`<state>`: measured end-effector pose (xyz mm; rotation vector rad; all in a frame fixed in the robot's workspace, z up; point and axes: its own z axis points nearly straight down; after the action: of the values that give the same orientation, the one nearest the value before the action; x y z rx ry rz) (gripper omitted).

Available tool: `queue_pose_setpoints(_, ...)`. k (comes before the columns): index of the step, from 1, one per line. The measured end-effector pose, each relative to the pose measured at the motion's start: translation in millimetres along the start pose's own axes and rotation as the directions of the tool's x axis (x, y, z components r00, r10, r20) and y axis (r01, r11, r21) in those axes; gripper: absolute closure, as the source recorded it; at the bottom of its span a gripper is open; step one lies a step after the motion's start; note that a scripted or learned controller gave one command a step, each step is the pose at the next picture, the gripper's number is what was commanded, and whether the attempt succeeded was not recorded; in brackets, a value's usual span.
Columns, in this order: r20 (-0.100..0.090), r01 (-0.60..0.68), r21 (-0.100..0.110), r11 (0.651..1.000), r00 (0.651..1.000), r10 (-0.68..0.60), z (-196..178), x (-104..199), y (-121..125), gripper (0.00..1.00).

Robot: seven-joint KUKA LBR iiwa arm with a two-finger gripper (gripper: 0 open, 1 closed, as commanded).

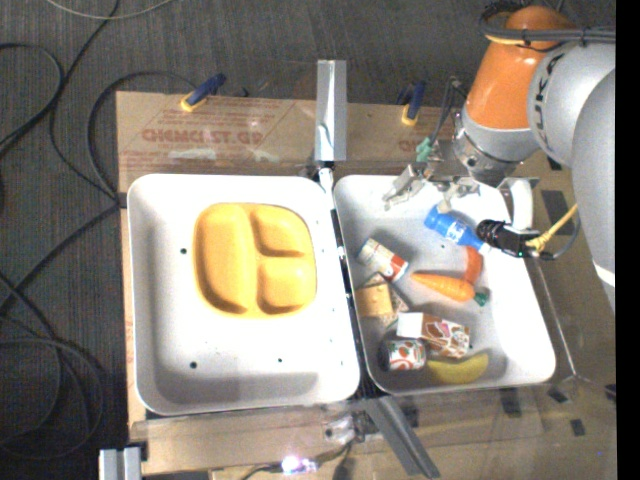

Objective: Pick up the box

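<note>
One box (375,299), one carrot (443,286), one banana (458,369), one yellow tray (255,259)

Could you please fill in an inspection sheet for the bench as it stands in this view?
Surface: two white bins side by side, left bin and right bin, on a brown board.
Job's things: small box by the right bin's left wall, untouched.
Clutter: yellow divided tray in left bin; carrot, banana, blue bottle, can in right bin.
Gripper: gripper over the right bin's far edge, holding nothing.
Cables: black cables on the floor.
Surroundings: dark floor; blue clamps.
</note>
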<state>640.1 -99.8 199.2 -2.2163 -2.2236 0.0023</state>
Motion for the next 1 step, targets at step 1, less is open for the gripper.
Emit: queue_pose_setpoints(1,-0.001,0.002,0.002,1.0,1.0,-0.002,-8.4,1.1,0.1,1.0)
